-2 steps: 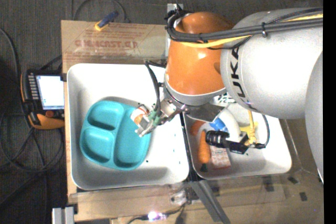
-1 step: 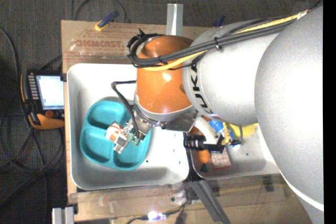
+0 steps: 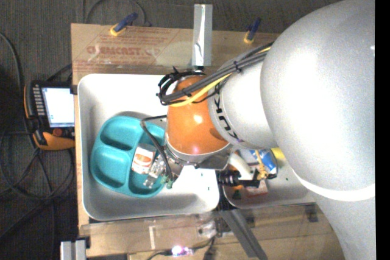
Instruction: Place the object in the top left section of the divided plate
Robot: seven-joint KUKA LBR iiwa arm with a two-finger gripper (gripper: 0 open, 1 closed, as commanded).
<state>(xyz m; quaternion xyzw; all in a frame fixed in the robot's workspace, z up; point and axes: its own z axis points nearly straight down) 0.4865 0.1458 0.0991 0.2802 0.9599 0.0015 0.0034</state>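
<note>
end effector [image 3: 163, 172]: over teal divided plastic plate [image 3: 113, 152], finger state cannot be told | small white-and-orange container [image 3: 144, 161]: in plate's right-hand section, beside end effector | plate: in left shallow white bin [image 3: 97, 100]

Grey arm [image 3: 317, 100] from the right, orange-banded wrist [image 3: 192, 125] bent down, hand [image 3: 159, 172] low.

overhead, slanted, close over white bin [image 3: 109, 207]

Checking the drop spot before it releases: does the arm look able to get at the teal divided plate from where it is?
Probably yes. The end effector already hangs over the teal divided plate beside a small white-and-orange object, with nothing between them.
</note>
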